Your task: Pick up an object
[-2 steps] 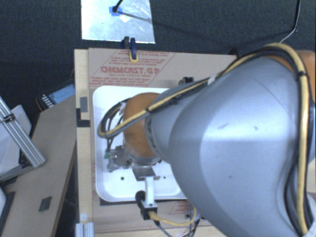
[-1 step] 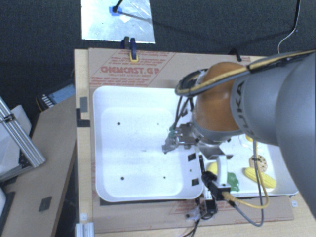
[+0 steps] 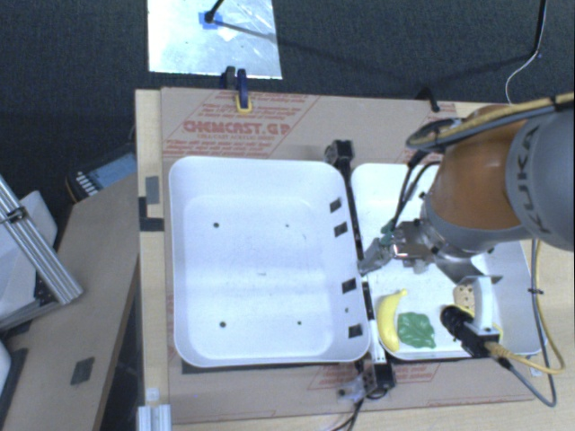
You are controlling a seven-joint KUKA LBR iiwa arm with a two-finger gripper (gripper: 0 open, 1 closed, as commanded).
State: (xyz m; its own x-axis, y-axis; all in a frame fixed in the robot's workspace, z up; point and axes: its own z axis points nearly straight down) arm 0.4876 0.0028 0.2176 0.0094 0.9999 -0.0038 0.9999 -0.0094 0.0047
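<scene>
The banana [image 3: 389, 320], yellow and curved, lies in the near left corner of the right bin [image 3: 370, 185], right against the wall that divides the two bins, with a green lump [image 3: 416, 329] touching or just beside it on its right. Going from the biggest thing down: the arm [image 3: 490, 182] bulks over most of the right bin and hides much of its floor; the left bin [image 3: 260, 259] sits beside it with nothing to pick visible on its white floor; the gripper [image 3: 384, 248] hangs low at the arm's left side, above the dividing wall and a little beyond the banana, and whether it is spread or closed cannot be told from this angle. Nothing can be seen in its grasp. The likely trouble is the corner itself: a descent here could strike the bin wall or the black clips [image 3: 351, 285] along it instead of straddling the fruit. The banana's curve and smooth skin could let it roll or slip out of a pinch, and the green lump crowding it may get caught or nudged along.
</scene>
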